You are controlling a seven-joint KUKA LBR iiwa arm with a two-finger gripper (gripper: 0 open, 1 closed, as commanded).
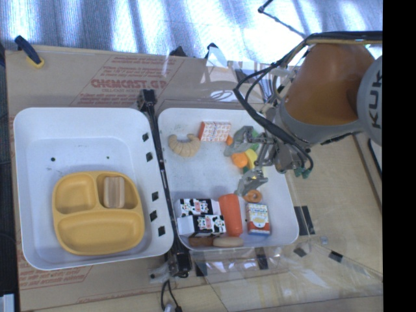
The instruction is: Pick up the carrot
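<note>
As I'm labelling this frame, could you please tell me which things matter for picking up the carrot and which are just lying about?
Job in hand:
carrot
claw

Lying about:
croissant
milk cartons
juice box
donut
yellow divided plate

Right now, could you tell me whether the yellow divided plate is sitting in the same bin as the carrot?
No, the yellow divided plate lies in the left bin, while the carrot lies in the right bin.
</note>
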